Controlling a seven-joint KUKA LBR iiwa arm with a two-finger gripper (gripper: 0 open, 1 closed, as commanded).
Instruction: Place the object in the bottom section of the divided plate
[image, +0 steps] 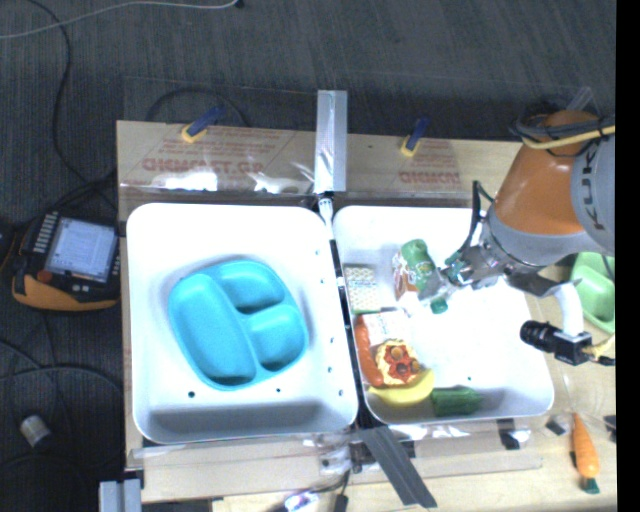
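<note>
The tool (468, 268) is seen in the upper part of the right bin (500, 330), at the end of the grey and orange arm (545, 200) that reaches in from the right of the frame. Whether anything is clamped by it cannot be told; the tip is too small and too cluttered to be read.

Just to the left of the tool, touching it or nearly so, a clear packet with a green top (417, 268) is found, and this is judged to be the object meant for the plate. Its long axis is set roughly from upper left to lower right, with the lower end nearest the tool.

The blue divided plate (238, 322) is seen in the middle of the left bin (150, 400), well apart from the tool and to its left across the wall between the two bins. One long section is laid along the plate's left side and two smaller ones at its right (which of these counts as the bottom section is a matter of judgement; the lower right one is the likeliest).

Red lettering is printed on the clear sheets along the desk's upper edge (190, 165), but it cannot be made out.
</note>
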